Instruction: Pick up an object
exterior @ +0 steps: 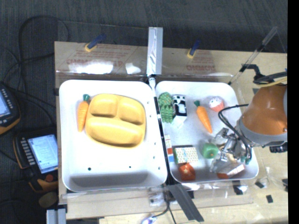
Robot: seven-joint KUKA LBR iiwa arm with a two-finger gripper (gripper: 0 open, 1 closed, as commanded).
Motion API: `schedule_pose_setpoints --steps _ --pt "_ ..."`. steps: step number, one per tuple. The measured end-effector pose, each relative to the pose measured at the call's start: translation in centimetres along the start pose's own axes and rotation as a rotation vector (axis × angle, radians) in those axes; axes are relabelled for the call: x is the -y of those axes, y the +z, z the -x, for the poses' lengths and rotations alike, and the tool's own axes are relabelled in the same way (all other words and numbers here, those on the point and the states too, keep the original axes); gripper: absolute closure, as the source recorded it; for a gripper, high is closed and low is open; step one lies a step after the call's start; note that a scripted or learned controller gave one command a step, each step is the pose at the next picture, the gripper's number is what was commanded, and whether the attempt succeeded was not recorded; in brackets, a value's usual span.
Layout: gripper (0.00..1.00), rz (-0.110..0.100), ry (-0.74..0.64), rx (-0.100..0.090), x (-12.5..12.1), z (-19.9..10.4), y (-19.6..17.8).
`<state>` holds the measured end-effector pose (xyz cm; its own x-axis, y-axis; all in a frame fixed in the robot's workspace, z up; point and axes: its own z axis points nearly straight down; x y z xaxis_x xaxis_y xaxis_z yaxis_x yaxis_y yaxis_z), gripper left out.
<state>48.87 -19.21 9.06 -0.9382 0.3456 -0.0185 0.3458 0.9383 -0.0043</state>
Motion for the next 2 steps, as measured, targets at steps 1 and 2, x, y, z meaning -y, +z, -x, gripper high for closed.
schedule_pose_setpoints --steps 1,2 --pt "0.00 0.005 -0.010 -0.003 -5.7 5.4 0.1" --pt "0.00 0.005 -0.047 -0.004 -11.3 9.8 0.2"
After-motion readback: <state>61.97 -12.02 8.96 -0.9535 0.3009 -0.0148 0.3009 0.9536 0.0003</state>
